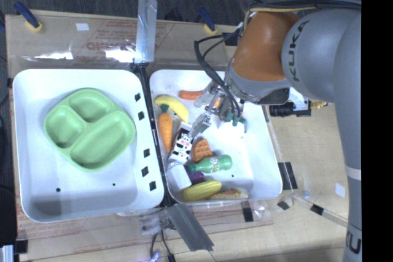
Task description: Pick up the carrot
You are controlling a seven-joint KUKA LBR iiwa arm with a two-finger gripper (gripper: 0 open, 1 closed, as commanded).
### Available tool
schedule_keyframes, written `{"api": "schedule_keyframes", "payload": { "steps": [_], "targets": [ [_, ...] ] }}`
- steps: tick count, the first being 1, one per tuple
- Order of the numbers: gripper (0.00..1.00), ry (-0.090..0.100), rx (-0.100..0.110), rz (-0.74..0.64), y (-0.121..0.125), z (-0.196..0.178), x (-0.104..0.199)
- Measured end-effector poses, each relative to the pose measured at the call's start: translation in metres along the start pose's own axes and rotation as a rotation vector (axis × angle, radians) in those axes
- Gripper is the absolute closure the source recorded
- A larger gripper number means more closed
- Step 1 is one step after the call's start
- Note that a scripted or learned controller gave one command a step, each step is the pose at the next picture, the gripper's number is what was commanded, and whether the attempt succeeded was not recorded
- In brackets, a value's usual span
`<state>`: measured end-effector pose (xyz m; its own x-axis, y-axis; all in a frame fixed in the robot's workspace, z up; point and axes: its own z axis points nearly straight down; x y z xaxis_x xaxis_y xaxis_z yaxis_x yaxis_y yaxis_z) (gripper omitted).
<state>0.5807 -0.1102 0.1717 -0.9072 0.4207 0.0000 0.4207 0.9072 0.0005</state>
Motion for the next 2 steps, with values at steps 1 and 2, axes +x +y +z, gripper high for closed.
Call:
{"api": "schedule_keyframes", "payload": {
  "steps": [1,2],
  "targets": [
    [0.0,0.003,0.003,0.041,-0.036,0.067,-0.04],
    [1.0,-0.004,0.001,0.033,-0.033,0.053,-0.042]
  ]
}}
